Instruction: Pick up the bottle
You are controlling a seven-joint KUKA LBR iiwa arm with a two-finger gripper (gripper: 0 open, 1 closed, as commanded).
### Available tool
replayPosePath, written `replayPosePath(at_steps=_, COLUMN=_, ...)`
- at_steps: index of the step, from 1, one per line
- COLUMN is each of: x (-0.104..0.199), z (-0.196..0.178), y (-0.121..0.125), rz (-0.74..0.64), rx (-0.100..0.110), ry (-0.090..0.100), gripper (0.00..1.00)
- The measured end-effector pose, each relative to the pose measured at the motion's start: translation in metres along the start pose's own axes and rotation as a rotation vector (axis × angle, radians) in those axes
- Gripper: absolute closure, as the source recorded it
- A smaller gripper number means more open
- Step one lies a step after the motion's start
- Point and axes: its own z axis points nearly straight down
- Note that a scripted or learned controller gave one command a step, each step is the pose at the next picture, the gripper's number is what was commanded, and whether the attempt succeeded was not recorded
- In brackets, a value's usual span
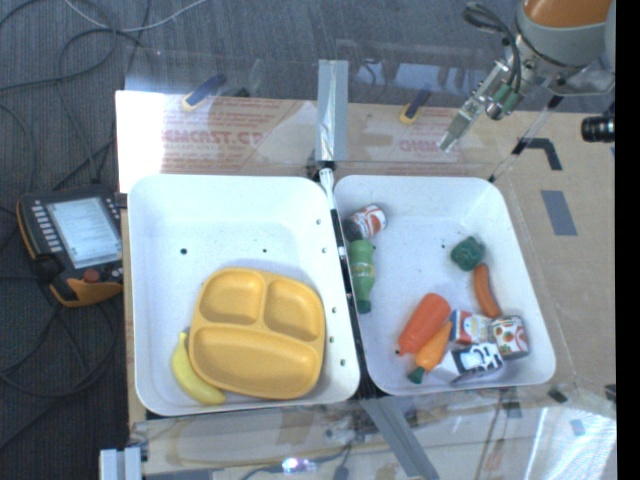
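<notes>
Green bottle (361, 274) lies untouched along the left wall of the right bin (520, 258). I see the gripper (452, 138) well apart, above the far rim; jaws state: cannot tell, nothing held. Approach, descent and grasp all remain.

A dark grey carpeted floor (280, 13) surrounded the bench, with thin cables (100, 8) trailing across it at the upper left. A handheld control pendant (70, 243) with a lit screen lay on the floor left of the bench. Bright light glared off the bench's brown top (230, 133), and tape strips (560, 213) marked its right side.
</notes>
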Motion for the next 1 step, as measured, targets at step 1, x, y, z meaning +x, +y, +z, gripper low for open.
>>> replayPosePath(at_steps=1, x=0.0716, z=0.0423, y=0.0189, rz=-0.057, rx=0.000, ry=0.004, gripper=1.00)
